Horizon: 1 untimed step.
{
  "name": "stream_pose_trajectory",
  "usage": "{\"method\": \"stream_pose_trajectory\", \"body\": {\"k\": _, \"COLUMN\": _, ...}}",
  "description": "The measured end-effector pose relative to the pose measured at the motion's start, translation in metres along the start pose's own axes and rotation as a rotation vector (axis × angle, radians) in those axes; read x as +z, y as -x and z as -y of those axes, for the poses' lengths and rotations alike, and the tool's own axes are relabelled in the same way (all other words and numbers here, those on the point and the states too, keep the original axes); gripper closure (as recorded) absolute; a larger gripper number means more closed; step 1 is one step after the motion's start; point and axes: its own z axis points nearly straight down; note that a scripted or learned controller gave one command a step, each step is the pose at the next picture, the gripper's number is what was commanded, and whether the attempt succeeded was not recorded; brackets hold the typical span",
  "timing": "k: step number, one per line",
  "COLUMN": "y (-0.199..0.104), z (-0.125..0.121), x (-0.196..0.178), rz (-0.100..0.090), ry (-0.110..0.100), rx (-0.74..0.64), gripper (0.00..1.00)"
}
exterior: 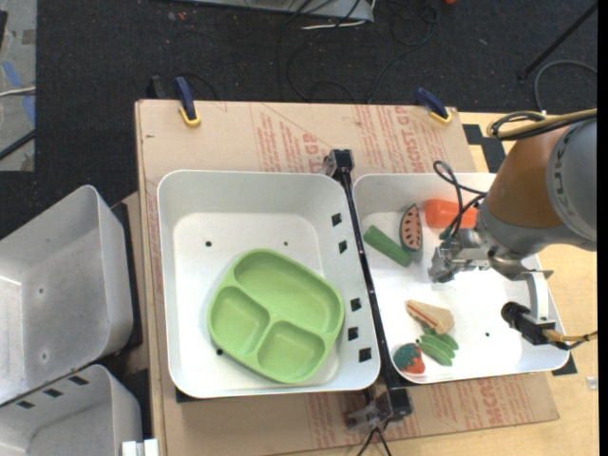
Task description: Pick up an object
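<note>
The right bin [494, 364] holds toy food: a green stick [386, 245], a watermelon slice [410, 226], an orange piece [440, 213], a sandwich [430, 315], a strawberry [409, 356] and a green leaf [439, 347].

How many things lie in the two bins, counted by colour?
Green: 3, the divided plate, a long piece, a leafy piece
Orange: 1
Tan: 1, the wedge
Red and green: 2, the watermelon slice, the strawberry
Total: 7
</note>
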Motion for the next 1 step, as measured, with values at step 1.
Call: {"method": "stream_pose_trajectory", "body": {"k": 1, "y": 0.0004, "z": -0.0023, "x": -0.0637, "rz": 0.002, "ry": 0.006, "rx": -0.004, "gripper": 1.00}}
